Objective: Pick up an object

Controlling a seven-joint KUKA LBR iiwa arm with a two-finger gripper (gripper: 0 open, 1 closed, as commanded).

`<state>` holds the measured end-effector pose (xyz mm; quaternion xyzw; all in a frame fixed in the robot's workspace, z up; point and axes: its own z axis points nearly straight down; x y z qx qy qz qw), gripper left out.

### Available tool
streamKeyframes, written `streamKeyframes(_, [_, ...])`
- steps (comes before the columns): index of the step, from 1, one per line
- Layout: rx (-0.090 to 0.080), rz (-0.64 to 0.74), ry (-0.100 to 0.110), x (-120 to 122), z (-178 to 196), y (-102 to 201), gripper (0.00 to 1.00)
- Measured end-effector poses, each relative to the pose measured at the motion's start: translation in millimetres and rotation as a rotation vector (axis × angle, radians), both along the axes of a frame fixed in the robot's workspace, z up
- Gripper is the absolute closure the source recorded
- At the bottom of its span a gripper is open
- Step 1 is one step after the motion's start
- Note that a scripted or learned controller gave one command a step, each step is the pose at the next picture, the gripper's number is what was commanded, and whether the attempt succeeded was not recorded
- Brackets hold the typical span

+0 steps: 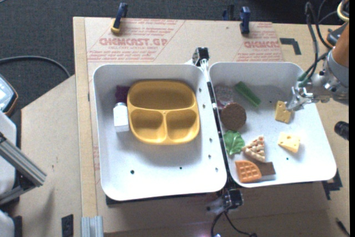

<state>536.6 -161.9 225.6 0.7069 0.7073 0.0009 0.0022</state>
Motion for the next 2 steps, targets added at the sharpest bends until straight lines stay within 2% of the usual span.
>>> streamKeyframes(1, [0.004, 0.003, 0.008, -22.7, -9.2, 46.1, 1.0])
streamKeyframes(2, [0.005, 0.005, 0.006, -37.2, 5.8, 93.6, 1.0])
